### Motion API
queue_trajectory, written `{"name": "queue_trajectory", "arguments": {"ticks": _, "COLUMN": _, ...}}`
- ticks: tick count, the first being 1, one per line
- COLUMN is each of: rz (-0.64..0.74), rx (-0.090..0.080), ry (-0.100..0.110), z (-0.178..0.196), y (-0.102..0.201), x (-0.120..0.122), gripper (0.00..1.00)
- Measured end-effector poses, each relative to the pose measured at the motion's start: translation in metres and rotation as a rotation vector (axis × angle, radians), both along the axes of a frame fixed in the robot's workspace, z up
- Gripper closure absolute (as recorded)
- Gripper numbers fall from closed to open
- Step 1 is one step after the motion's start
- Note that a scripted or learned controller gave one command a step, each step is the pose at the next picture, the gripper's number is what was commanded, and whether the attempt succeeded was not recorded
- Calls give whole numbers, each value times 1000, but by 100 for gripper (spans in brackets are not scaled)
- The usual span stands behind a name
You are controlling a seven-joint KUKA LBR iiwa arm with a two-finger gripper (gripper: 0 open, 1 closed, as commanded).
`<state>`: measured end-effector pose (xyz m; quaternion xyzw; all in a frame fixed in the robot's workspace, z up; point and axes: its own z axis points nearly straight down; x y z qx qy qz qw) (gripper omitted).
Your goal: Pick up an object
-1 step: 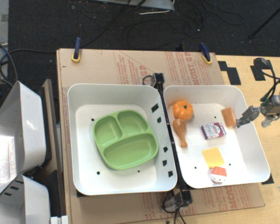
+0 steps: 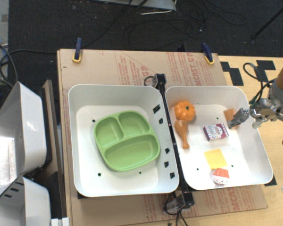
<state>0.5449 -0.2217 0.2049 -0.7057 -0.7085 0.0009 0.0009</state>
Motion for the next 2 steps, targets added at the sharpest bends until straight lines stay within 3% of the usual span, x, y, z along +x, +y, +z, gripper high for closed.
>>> {"name": "queue_trajectory", "arguments": {"ticks": 1, "rz": 1, "rx": 1, "ry": 1, "z": -65, "y": 1, "x": 24, "gripper": 0}}
{"name": "queue_trajectory", "arguments": {"ticks": 2, "rz": 2, "rx": -2, "ry": -5, "z": -51, "y": 0, "x": 24, "gripper": 100}}
